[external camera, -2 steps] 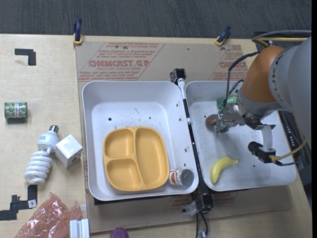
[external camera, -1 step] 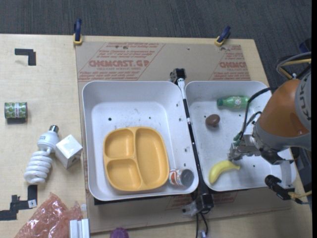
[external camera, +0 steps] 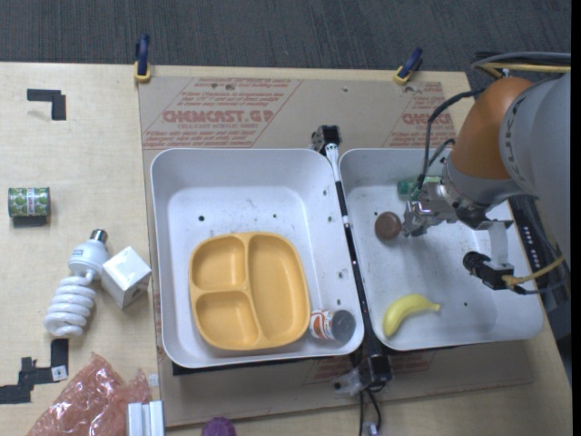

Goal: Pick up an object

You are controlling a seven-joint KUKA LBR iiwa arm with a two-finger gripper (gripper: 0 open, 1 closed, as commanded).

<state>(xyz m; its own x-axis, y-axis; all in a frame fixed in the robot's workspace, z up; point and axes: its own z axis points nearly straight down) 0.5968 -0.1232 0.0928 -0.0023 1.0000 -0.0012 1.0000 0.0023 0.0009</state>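
In the right bin [external camera: 508, 321], a small brown round object [external camera: 387, 227] lies near the left wall. My gripper [external camera: 415, 219] is low in that bin, just to the right of the brown object and close beside it. A yellow banana [external camera: 409, 313] lies near the bin's front edge, well below the gripper. A small green item [external camera: 405, 187] shows just above the gripper, partly hidden by the wrist. I see nothing held by the gripper.
The left bin [external camera: 172, 243] holds a yellow divided plate [external camera: 248, 291] and a small can [external camera: 332, 325] on its side at the front right corner. Outside on the bench lie a spiral bulb [external camera: 73, 293], a white cube [external camera: 125, 276] and a green can [external camera: 28, 203].
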